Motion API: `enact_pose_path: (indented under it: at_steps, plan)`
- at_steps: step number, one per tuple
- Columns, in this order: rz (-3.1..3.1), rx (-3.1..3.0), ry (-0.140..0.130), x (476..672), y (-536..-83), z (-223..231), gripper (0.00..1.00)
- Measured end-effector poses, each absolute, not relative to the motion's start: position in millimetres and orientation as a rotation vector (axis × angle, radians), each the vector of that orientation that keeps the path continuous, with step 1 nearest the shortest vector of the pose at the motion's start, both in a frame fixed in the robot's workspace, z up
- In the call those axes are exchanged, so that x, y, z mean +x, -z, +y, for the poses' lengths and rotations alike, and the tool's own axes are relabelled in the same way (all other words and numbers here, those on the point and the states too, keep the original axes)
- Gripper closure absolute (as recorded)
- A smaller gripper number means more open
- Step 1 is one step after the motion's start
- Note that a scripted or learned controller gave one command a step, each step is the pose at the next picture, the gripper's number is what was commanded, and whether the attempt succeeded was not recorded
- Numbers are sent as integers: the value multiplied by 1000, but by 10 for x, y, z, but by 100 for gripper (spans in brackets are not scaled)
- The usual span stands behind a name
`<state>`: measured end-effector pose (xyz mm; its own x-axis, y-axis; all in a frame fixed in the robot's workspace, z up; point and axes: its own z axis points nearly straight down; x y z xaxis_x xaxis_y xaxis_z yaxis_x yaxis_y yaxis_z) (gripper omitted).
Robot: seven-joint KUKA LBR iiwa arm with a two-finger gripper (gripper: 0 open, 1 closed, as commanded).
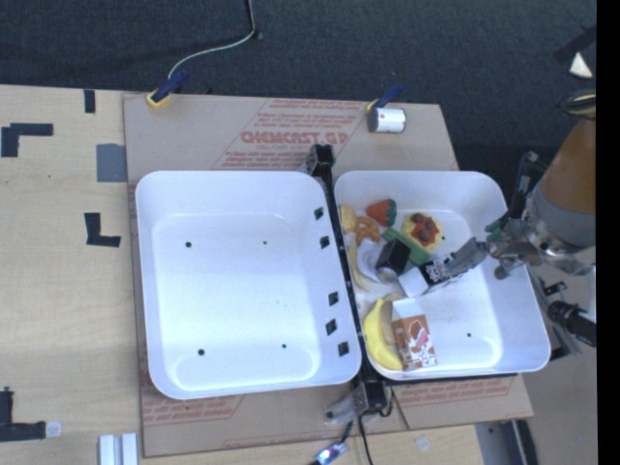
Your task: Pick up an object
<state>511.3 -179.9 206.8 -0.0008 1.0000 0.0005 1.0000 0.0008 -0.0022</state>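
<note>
Two white bins (155, 260), hand (438, 270) low in right one beside toys, grip cannot be told

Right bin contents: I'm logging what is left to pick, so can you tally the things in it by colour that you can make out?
Yellow: 2, a banana and a round toy with red spots
Red: 1, a strawberry
Orange: 1, a small carton
Black: 1, a block
Green: 1, a piece
Total: 6, though the pile is cluttered.

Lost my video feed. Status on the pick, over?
Pincer low in right bin, at the toy pile's edge. Nothing seen held. Banana and small carton lying near front wall.
</note>
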Motion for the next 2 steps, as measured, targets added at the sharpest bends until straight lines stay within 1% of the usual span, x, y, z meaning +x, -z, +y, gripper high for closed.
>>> enact_pose_path:
  at_steps: [1,2]
  plan:
    - [-2228,-2217,4,5673,-1226,-1084,0]
    - [-2232,-2219,5,6493,-837,-954,0]
